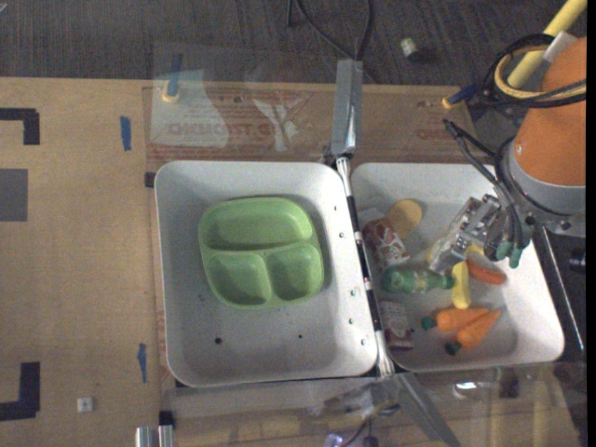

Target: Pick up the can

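Tan wooden bench under both bins, dark carpeted floor beyond its far edge. Left shallow white plastic bin, well left of the pincer, holds a green three-compartment plastic tray. Right shallow white plastic bin lies beneath the silver two-finger pincer. Pincer state: cannot tell how far open; nothing seen between its tips. Small red-and-white labelled can lies on its side just left of the pincer, long axis slanting from upper left to lower right. Green bottle just below the pincer; yellow banana-shaped toy and orange toy carrots lower right of it.
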Motion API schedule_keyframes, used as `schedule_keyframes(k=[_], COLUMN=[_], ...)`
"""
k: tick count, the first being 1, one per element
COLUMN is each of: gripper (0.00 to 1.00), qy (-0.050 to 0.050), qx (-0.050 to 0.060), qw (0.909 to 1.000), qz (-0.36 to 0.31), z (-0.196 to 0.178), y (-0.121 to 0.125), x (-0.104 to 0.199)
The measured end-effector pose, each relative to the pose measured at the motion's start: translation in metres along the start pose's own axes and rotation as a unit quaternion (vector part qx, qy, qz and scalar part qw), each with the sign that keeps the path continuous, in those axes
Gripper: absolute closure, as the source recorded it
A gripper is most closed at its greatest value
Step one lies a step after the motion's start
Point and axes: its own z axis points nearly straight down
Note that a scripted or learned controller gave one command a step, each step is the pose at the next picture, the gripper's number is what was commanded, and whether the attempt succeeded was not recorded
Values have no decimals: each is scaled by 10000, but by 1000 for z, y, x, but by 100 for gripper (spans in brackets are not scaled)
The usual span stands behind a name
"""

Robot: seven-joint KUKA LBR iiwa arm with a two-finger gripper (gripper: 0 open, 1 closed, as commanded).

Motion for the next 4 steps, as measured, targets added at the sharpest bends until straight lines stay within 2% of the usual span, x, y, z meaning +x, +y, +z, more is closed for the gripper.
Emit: schedule_keyframes(k=[1,2,3,4], gripper=[100,100,100,100], qy=[-8,-5,-28,-34], qx=[-6,-6,-14,-15], qw=[9816,9534,9503,9382], qz=[-1908,-3016,-3114,-3461], z=[4,45,-4,-21], y=[30,-8,63,99], x=[19,-5,31,14])
